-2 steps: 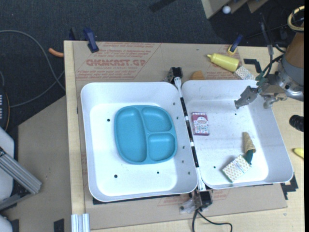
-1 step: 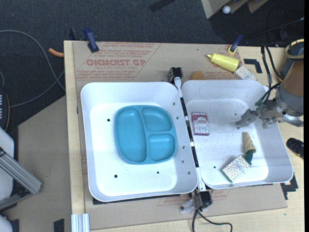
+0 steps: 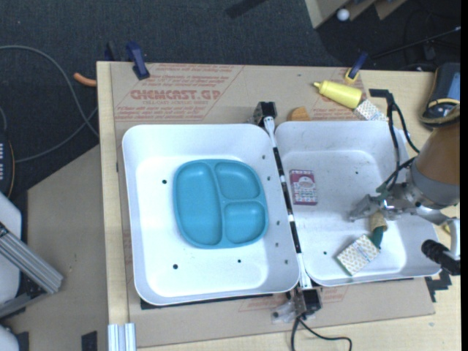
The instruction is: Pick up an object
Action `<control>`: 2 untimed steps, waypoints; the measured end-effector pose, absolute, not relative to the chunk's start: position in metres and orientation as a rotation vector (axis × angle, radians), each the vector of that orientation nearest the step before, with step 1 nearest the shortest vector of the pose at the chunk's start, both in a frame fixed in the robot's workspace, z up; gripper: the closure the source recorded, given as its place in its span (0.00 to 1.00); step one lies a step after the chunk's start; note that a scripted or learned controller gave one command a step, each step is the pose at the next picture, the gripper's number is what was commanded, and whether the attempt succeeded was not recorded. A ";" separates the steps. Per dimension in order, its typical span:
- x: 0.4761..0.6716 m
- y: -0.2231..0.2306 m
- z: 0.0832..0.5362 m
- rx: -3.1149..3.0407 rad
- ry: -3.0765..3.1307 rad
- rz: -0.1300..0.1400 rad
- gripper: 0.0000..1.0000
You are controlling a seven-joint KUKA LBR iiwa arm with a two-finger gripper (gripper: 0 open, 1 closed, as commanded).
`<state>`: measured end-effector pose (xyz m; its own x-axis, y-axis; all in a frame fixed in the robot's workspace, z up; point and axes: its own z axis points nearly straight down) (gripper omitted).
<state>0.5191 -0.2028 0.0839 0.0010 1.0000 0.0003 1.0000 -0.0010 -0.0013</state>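
Left bin (image 3: 146, 269): blue divided plate (image 3: 219, 202) lying idle. Right bin (image 3: 329, 148): pink card (image 3: 303, 187) resting near centre; patterned packet (image 3: 358, 254) sitting just beneath the pincer (image 3: 374, 214), grip state indiscernible. Nothing being lifted yet; pickup appears pending.

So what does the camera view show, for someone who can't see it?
A grey robot arm reaches from the right, its gripper low in the right white bin, just above a small patterned packet. A little red and white card lies farther left in that bin. The left white bin holds a blue divided plate.
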 end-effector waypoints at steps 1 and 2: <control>0.520 -0.203 0.094 -2.225 -2.221 -0.002 1.00; 0.555 -0.158 0.084 -2.220 -2.224 -0.002 1.00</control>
<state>0.5550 -0.1576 0.0844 -0.0018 1.0000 0.0000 1.0000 0.0018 0.0016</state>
